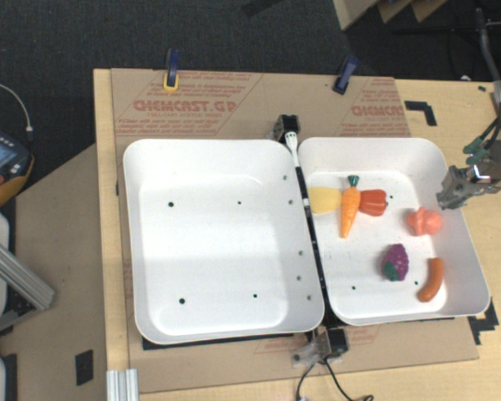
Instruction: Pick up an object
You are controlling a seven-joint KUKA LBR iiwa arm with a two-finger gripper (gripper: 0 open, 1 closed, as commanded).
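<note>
The right bin [384, 307] holds several toy foods. A yellow piece [323, 199] lies by its left wall, touching an orange carrot [349, 211] with a green top. A red piece [373, 202] sits just right of the carrot. Near the right wall rests a pink piece [424, 220]. A purple grape bunch [394, 262] and an orange-red sausage [432, 280] lie toward the front. My gripper [457, 188] hangs over the bin's right rim, just up and right of the pink piece, with nothing seen in it.
The left bin [150, 224] adjoins the right one along a black centre seam [307, 224]. Both stand on a cardboard-covered bench held by clamps [172, 72] at the back. Cables and a bracket [321, 349] sit at the front edge.
</note>
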